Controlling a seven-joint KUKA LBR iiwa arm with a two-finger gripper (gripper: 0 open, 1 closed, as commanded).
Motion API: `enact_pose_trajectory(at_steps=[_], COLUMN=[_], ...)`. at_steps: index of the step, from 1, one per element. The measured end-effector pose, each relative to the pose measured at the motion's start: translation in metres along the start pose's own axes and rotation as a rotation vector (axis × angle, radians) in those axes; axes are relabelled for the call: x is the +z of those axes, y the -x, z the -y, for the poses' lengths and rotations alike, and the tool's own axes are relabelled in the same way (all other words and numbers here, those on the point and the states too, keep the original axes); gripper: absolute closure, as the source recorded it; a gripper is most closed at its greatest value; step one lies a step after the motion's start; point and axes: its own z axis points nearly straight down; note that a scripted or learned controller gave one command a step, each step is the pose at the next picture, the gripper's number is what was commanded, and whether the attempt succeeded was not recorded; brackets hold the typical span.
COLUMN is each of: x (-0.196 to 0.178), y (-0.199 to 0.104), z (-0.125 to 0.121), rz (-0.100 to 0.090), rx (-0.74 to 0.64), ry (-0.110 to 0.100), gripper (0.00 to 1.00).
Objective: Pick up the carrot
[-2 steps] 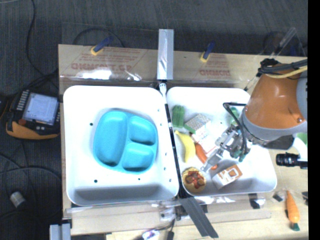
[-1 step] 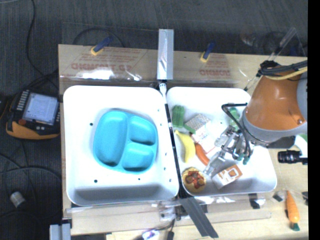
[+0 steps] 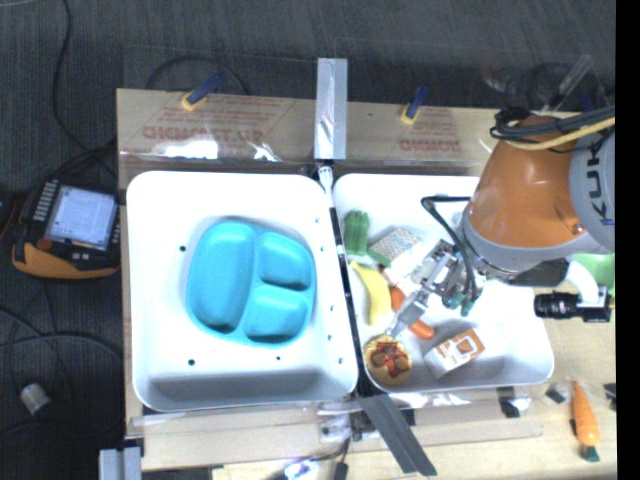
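Robot gripper (image 3: 412,303) hangs over the carrot (image 3: 418,327) in the right bin (image 3: 520,363); whether its jaws are open is unclear.

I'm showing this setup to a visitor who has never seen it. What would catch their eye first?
Probably the bright blue divided tray in the left bin, and the arm's orange band looming over the right bin. Below it, the tool hangs over a cluster of toy food: a banana, a green vegetable and small orange pieces.
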Motion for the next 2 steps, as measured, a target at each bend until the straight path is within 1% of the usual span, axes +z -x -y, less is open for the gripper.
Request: enact_pose_trajectory(at_steps=[1, 2], x=[0.096, 0.083], y=[0.012, 0.011], z=[0.033, 0.031], rz=[0.008, 0.002], rx=[0.029, 0.028], ry=[0.003, 0.008], gripper=[0.0, 1.0])
